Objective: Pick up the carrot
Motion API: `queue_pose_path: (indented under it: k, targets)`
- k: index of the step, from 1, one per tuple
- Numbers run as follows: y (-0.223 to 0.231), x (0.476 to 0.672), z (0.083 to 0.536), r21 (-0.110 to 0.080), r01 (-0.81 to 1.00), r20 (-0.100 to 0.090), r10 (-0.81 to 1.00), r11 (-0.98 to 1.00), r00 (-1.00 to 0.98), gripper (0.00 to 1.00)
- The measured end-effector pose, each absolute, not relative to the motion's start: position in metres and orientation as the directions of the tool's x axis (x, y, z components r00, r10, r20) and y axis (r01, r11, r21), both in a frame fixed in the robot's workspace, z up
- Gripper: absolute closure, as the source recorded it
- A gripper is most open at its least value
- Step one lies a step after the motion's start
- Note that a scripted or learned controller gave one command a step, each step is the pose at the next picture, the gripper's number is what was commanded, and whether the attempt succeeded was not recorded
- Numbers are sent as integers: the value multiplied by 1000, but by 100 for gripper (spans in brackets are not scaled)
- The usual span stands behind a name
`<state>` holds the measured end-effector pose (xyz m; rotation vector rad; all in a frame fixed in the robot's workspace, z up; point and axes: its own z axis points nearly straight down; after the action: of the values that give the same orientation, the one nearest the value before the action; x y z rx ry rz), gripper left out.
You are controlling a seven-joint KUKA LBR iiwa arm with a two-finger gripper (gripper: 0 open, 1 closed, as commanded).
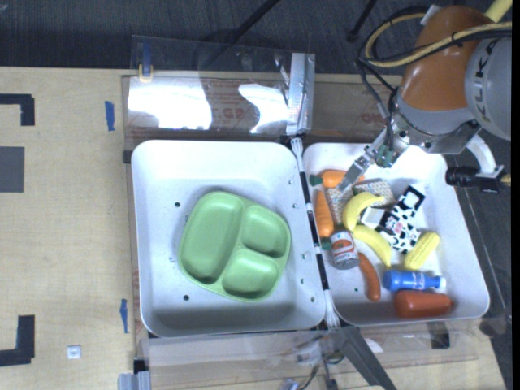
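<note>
The carrot (323,212) is a slim orange piece lying lengthwise against the left wall of the right bin (471,250), with a rounder orange piece (332,177) just behind it. My gripper (354,175) reaches down at a slant from the upper right. Its tip hangs over the back of the bin, beside the rounder orange piece and just up and right of the carrot's far end. Nothing is seen held in it.
Crowded beside the carrot are a yellow banana (361,218), a small can (343,250), a cow-print toy (402,222), corn (422,250), an orange sausage (370,276), a blue bottle (413,281) and a red sausage (422,303). The left bin (154,185) holds a green divided plate (234,244).
</note>
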<state>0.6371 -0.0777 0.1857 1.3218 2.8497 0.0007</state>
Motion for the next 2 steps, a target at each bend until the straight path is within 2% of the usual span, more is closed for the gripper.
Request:
queue_pose_path:
  k: [1, 2]
  targets:
    - [-77, 665, 186, 5, 793, -5, 793, 609, -609, 0]
    - [-62, 664, 186, 2, 707, -3, 707, 707, -707, 0]
